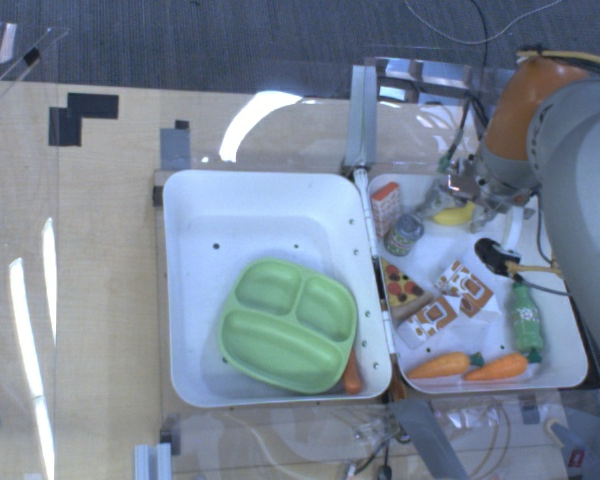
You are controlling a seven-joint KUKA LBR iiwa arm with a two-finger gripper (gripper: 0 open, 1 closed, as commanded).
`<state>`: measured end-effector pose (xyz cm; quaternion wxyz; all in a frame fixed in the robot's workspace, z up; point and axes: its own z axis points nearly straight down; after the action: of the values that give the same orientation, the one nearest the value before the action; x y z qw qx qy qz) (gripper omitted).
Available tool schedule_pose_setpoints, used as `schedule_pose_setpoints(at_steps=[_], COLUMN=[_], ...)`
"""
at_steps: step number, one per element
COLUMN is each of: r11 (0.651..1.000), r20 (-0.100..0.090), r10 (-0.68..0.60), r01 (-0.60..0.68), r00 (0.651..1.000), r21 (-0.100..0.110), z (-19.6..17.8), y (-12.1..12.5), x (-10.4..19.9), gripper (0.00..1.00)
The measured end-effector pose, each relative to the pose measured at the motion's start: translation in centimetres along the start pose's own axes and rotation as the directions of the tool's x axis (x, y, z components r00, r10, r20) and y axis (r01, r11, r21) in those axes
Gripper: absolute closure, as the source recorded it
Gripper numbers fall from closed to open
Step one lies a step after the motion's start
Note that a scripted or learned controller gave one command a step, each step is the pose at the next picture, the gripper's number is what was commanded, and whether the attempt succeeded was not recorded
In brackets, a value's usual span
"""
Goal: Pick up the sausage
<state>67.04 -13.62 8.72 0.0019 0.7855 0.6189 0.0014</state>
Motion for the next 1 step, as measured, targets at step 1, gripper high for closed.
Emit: schedule_pose_setpoints(at_steps=[1], r11=[0.999], r20=[-0.003], r10=[-0.050], r01=[0.050], r00=[0.999], r21=[-0.005], z=[-0.25], y=[-8.38], x=[0.92], gripper=[0.00])
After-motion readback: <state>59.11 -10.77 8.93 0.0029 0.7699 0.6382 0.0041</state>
